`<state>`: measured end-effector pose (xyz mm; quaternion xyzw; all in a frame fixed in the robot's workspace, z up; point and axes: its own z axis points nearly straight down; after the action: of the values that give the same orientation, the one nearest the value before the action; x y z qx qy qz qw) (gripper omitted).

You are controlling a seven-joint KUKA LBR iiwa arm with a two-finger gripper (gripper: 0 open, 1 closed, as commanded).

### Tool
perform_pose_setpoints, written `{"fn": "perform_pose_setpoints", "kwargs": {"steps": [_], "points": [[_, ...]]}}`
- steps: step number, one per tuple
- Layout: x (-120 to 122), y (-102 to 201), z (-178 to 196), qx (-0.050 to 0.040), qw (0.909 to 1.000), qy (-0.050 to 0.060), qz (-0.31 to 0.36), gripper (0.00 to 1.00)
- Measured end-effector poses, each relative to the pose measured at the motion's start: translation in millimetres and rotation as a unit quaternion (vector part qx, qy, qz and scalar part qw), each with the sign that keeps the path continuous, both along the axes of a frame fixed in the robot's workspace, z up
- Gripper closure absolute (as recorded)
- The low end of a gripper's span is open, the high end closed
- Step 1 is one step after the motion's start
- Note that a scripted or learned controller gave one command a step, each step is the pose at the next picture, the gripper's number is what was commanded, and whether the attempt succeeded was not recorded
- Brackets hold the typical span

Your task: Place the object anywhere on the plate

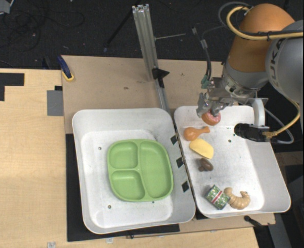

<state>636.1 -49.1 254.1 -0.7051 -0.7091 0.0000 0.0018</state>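
The left bin (85, 138) holds a green divided plate (140, 170). The right bin (266, 185) holds several toy foods. The arm's jaws (210, 111), at that bin's far edge, grip a small pink-red object (212, 119).

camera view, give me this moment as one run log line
tool: over right bin, far end | reddish object: at its tip | grasp: unclear | plate: left bin, no object on it
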Motion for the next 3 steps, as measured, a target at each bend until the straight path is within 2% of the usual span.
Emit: {"fn": "perform_pose_setpoints", "kwargs": {"steps": [2,3], "points": [[-4.3,97.9,-8.6,-0.0005,1.0,0.001,-0.001,1.0],[6.3,153.7,-32.3,-0.0008,1.0,0.001,0.0,1.0]]}}
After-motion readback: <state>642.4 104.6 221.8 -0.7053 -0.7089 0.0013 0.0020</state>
